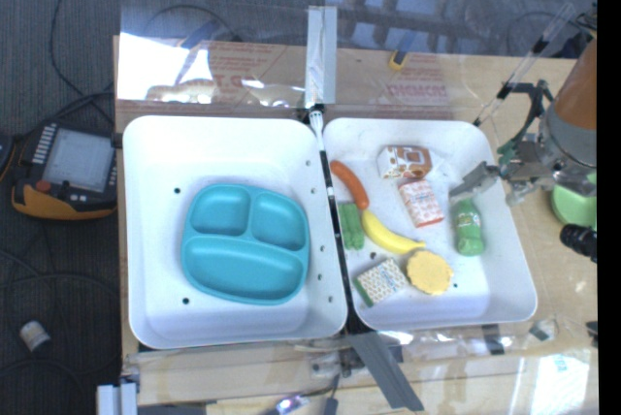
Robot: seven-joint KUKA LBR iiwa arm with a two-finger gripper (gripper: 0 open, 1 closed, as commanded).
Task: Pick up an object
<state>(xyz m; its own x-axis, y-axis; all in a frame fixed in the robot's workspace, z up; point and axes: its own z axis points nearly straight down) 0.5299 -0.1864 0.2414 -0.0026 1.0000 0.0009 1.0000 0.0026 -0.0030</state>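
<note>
Arm at the right rim of the right bin, toys inside the bin.

The gripper (pixel 485 178) is over the right bin (pixel 505 292) edge, just above the green bottle (pixel 468 227); how wide the jaws are I cannot tell (they look blurred). Near lie a banana (pixel 388 235), carrot (pixel 350 184), yellow disc (pixel 429 271) and red packet (pixel 421 204). The left bin (pixel 155 306) holds a blue tray (pixel 247 242).
</note>
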